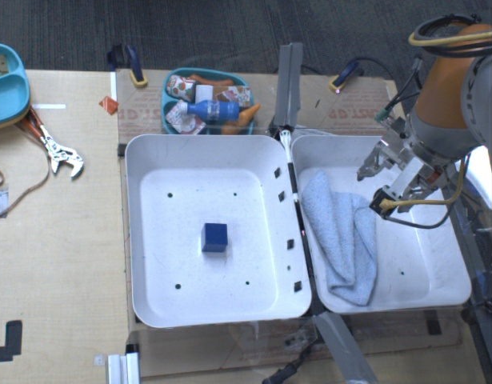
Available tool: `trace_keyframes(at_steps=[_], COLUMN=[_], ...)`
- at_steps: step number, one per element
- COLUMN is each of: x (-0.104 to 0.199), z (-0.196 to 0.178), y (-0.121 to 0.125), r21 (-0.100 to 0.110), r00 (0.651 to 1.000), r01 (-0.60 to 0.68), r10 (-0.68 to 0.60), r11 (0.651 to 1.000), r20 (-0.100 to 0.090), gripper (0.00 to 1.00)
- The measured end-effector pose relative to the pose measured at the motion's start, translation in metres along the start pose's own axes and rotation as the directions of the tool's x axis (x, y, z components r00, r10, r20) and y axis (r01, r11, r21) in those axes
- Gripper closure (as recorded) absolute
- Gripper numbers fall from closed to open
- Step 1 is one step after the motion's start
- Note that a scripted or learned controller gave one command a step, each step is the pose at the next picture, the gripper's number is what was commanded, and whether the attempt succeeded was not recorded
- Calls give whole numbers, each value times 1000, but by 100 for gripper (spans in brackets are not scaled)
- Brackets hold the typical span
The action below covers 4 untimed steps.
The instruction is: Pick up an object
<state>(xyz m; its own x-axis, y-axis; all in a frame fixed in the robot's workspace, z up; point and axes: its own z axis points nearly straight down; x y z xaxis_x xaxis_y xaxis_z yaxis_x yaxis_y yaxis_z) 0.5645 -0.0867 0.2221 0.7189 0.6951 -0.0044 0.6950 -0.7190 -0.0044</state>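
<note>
Squarely blue, small cube point(215, 237) (matte) — left bin point(150, 182), alone.

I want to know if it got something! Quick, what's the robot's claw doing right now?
Gripper: open, holding nothing, above the right bin next to the towel.

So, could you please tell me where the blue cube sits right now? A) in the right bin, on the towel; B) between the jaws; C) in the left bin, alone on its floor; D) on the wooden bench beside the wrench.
C: the blue cube rests by itself on the floor of the left bin, while the light blue towel lies in the right bin.
</note>
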Motion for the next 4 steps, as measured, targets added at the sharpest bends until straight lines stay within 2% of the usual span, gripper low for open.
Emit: trace_keyframes(at_steps=[1,2,3,4], x=[-35,-56,-87,-49], z=[-27,-24,-39,-55], y=[21,37,70,93], r21=[-4,-2,-3,-1], r00=[991,998,999,946], r01=[135,58,-35,-325], r10=[-135,-58,35,325], r11=[991,998,999,946], r20=[-1,-1,-2,-2], gripper=[0,0,0,0])
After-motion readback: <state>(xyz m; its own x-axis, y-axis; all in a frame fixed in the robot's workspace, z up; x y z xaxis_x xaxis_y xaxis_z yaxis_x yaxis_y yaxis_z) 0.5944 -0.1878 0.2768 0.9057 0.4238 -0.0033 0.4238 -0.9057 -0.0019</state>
